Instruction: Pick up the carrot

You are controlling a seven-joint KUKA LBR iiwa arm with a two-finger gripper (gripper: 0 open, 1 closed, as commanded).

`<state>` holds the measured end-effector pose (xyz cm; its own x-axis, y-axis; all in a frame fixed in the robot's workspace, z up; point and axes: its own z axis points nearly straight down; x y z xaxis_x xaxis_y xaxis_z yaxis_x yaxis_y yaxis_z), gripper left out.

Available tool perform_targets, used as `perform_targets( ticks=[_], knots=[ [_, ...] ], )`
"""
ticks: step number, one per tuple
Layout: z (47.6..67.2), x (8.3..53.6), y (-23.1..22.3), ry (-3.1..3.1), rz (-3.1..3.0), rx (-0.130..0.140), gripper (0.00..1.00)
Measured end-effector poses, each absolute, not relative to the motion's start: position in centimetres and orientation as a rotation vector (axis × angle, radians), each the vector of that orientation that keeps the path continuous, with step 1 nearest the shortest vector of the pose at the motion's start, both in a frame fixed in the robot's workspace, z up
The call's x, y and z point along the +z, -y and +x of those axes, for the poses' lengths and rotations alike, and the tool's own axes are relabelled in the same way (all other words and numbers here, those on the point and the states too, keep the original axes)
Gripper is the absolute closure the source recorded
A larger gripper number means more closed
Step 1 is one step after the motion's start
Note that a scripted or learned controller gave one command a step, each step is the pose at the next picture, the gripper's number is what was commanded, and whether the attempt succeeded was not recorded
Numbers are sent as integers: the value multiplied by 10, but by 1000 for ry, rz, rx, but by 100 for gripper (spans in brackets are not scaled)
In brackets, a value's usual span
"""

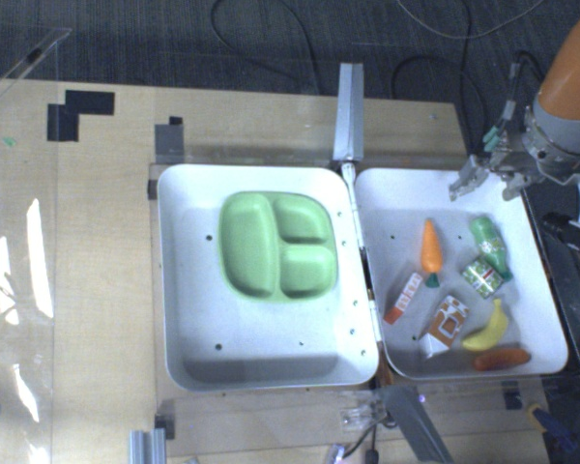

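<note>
Camera view: orange carrot (430, 246), green-stemmed, lying nearly upright.

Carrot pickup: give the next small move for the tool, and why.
Probably bring the tool down and toward the left bin until it is over the carrot. The tool hangs open near the right bin's far edge with nothing between its fingers, while the carrot lies apart from the other items in the bin.

A pale wooden counter (77, 259) carried two shallow white bins side by side, the left bin (174, 288) touching the right bin (551, 332), with black tape marks (75, 110) near its far-left corner.
</note>
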<state>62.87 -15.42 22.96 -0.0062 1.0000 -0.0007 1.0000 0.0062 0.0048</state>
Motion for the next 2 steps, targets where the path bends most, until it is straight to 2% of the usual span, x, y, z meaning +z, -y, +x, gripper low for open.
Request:
perform_targets(
  ticks=[1,2],
  knots=[
    [619,93,146,-1906,2495,6,0],
    [621,105,145,-1909,2488,13,100]
  ],
)
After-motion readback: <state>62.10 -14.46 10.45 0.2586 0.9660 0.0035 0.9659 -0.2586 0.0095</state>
